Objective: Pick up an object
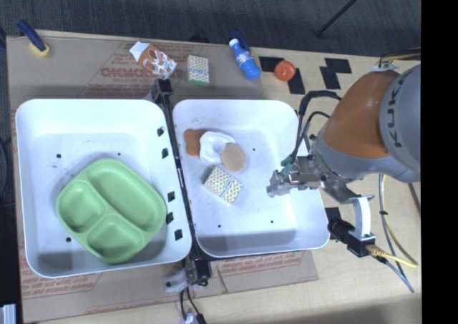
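In the right bin (243, 233) lies a small cluster of objects: an orange-brown piece (192, 141), a white crumpled item (214, 146), a tan round disc (233, 157), and a patterned yellow-white packet (223, 185). My gripper (280, 183) hangs over the right part of that bin, to the right of the packet and apart from it. Nothing shows between its fingers. The grey arm with its orange band (361, 126) reaches in from the right.
The left bin (36, 126) holds a green divided tray (109, 208). Behind the bins on the cardboard lie a snack bag (152, 59), a small patterned box (198, 70), a blue bottle (245, 59) and an orange ball (285, 69). Cables run at the right.
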`<state>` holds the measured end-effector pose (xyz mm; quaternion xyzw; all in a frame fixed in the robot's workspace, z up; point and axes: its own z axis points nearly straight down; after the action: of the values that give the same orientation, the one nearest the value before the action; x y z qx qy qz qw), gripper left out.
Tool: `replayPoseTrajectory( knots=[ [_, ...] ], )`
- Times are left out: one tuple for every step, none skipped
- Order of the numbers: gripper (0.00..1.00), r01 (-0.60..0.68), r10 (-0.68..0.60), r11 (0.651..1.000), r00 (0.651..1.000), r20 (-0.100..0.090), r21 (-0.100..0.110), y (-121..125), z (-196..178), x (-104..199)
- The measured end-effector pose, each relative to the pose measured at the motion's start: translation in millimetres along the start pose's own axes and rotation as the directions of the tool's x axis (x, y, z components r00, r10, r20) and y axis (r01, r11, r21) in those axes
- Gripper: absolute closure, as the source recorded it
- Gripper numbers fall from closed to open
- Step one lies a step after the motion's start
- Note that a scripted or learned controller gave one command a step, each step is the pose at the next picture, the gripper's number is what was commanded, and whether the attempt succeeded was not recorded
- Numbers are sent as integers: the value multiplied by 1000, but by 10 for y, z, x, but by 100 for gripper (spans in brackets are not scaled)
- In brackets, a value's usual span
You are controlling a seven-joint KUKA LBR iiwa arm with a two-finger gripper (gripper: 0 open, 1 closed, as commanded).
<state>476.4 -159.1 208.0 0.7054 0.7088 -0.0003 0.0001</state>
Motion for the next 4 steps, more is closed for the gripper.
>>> replayPoseTrajectory(
  knots=[
    [100, 1, -1, 1000, 1000, 0, -1, 6, -50, 22],
    [100, 2, -2, 1000, 1000, 0, 0, 66, -39, 143],
    [100, 2, -2, 1000, 1000, -1, 2, 4, -24, 317],
    [100, -1, 1, 1000, 1000, 0, 0, -1, 57, -108]
  ],
)
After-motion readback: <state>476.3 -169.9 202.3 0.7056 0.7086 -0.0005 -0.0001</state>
